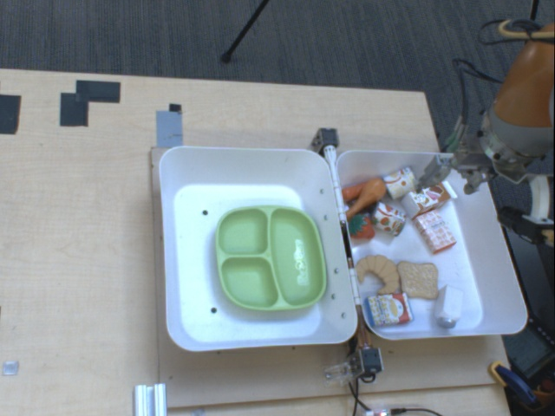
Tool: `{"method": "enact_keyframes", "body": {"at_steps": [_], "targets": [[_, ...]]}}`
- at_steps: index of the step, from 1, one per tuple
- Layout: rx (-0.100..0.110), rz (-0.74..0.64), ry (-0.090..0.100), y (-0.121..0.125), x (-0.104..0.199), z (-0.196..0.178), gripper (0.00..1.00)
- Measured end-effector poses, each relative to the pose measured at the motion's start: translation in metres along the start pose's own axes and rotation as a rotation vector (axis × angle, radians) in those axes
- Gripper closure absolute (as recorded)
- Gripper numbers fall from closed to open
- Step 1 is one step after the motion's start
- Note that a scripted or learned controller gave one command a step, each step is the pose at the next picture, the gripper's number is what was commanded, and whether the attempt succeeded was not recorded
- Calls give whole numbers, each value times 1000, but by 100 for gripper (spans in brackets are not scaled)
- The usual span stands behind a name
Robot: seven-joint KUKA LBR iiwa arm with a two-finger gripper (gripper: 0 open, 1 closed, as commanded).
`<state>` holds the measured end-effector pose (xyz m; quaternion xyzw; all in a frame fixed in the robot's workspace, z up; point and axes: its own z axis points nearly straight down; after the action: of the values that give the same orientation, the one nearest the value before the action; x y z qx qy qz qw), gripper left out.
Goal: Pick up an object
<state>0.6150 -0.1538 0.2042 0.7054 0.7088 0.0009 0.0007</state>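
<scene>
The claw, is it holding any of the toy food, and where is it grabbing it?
It cannot be told. The claw sits over the right bin's far edge, close to a small packet, but no toy shows between its tips.

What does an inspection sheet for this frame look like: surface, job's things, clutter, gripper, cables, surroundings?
Surface: pale wooden bench bearing two white bins side by side.
Job's things: right bin holds a carrot, croissant, slice of toast, small cartons and packets. Left bin holds a green divided plate.
Clutter: dark tape patches on the bench's far left.
Gripper: gripper over the right bin's far edge, near a packet; fingers too blurred to judge.
Cables: a wire at the near edge between the bins.
Surroundings: dark carpet beyond the bench, a thin black rod across it.
</scene>
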Motion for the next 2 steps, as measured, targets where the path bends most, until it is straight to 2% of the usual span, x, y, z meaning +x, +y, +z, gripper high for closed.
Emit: {"method": "enact_keyframes", "body": {"at_steps": [1, 2], "targets": [[-3, 2, -2, -27, -26, 118, 0], [-5, 1, -1, -26, -25, 107, 100]]}}
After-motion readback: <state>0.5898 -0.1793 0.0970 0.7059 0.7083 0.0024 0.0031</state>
